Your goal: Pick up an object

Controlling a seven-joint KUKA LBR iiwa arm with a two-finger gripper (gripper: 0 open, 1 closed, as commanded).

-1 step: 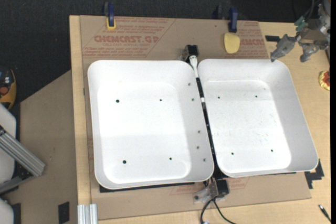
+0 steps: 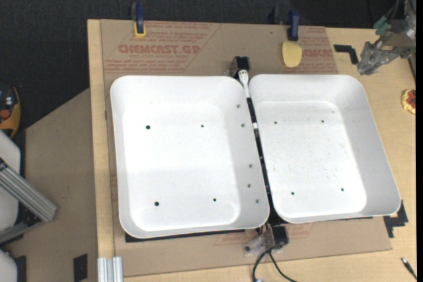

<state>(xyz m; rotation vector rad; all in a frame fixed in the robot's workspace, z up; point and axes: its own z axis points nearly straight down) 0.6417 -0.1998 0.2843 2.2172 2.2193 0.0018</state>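
Two white bins (image 2: 182,148) sit on the brown table (image 2: 218,46); blue clamps (image 2: 138,13) at twelve o'clock, yellow piece (image 2: 291,53) beside.

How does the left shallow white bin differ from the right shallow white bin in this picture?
The left shallow white bin looks larger in the camera view than the right shallow white bin. The left bin's floor looks clean apart from four dark dots, while the right bin's floor also carries faint dark specks and scuffs. The left bin's front edge lies lower in the picture than the right bin's. Both are white and rounded at the corners, and they sit side by side on the brown board.
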